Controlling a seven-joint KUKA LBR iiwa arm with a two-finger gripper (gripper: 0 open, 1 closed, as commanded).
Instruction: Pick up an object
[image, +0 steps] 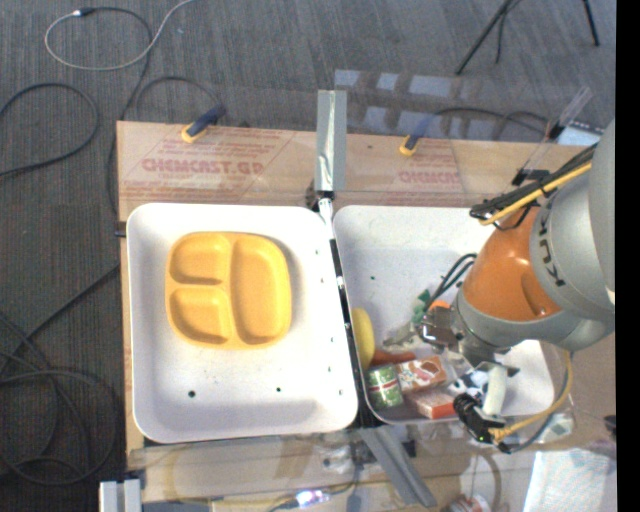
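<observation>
The gripper (432, 328) hangs over the cluttered near corner of the right bin (400, 240), just above a can (383, 385) and box (424, 375). Whether it grips anything cannot be told. Nothing looks lifted, so the pick is still to do.

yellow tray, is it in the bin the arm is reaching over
No, the yellow tray lies in the view's left bin, while the arm is over the right bin.

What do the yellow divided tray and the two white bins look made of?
The yellow divided tray: likely moulded plastic, smooth with a soft sheen, judging by its uniform colour and rounded compartment walls. The left bin and right bin: probably thin formed plastic, white and fairly matte, with rounded corners and raised rims. Painted metal can't be ruled out.
</observation>
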